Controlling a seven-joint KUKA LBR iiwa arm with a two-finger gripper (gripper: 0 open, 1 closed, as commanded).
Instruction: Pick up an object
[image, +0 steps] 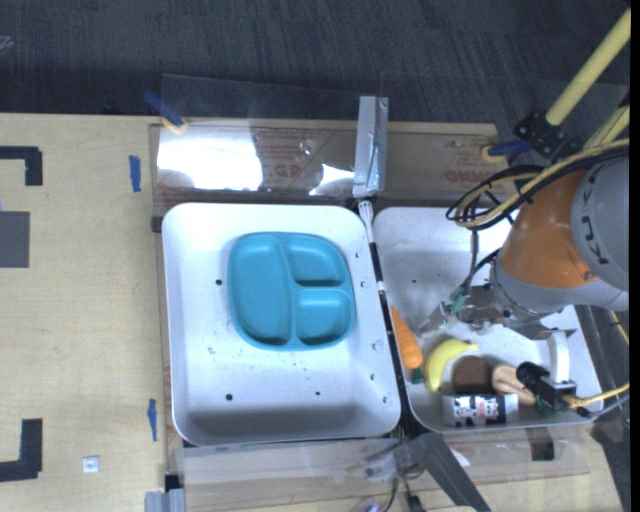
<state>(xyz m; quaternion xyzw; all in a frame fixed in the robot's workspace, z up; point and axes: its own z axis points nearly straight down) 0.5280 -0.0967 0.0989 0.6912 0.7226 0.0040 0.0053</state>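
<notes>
Where bins meet, tapered orange carrot (407, 343).

Grey arm (607, 215), orange band (542, 250)

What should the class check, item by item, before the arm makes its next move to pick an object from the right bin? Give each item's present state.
1. Objects lie in the right bin: ok, banana, carrot, small bottle.
2. Gripper over that bin: ok.
3. Fingers open: cannot tell.
4. Object already held: cannot tell.
5. Blue tray sits apart in the left bin: ok.
</notes>
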